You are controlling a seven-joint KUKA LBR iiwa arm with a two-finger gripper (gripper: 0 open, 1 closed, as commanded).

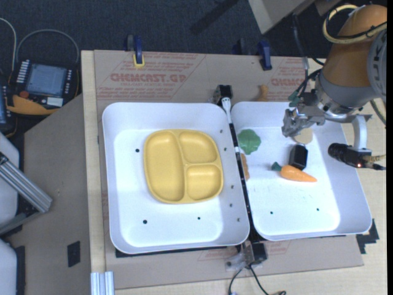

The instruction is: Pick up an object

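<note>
My gripper (296, 126) hangs over the far part of the right bin (319, 220), with the arm coming in from the right. Just under it a small pale tan thing (304, 137) peeks out, partly hidden by the gripper. A small black block (298, 157) lies right in front of the gripper. An orange carrot with a green top (296, 174) lies beside that block, toward the near side. A green leafy piece (249, 141) sits at the bin's left side.
A yellow divided plate (183, 165) lies in the middle of the left bin (166, 229). A small brown piece (244, 165) rests against the ridge between the bins. A tan thing (263, 92) lies on the board beyond the right bin.
</note>
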